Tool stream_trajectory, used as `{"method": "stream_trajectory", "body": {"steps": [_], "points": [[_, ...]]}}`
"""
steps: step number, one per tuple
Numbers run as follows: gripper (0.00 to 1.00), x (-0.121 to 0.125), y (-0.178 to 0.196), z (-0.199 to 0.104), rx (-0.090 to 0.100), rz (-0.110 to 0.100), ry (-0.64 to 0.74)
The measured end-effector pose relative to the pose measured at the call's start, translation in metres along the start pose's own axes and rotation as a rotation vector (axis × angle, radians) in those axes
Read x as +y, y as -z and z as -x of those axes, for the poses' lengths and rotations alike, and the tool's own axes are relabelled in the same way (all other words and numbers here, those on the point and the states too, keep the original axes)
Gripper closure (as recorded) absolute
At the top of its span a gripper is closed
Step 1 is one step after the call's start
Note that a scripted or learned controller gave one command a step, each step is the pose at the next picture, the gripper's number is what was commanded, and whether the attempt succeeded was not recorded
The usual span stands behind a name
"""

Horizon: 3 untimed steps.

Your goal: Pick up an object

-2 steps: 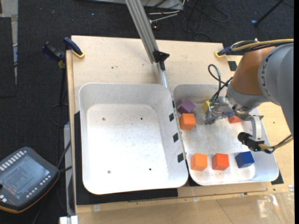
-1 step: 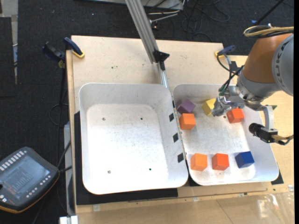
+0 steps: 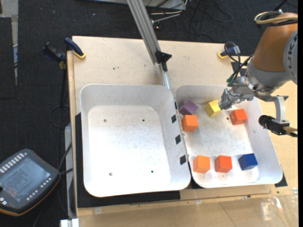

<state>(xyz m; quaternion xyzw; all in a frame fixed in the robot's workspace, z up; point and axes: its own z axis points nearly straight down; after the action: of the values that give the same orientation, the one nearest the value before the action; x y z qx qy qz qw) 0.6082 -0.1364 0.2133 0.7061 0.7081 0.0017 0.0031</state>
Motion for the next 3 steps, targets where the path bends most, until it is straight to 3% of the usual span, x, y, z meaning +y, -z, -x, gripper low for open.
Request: {"method": "stream_trajectory", "body": {"steps": [1,3], "points": [[1.0,0.002,0.054,0.0,0.0,0.001,0.0],[1.0,-0.003,0.025,-0.101,0.004,-0.008,0.005]]}}
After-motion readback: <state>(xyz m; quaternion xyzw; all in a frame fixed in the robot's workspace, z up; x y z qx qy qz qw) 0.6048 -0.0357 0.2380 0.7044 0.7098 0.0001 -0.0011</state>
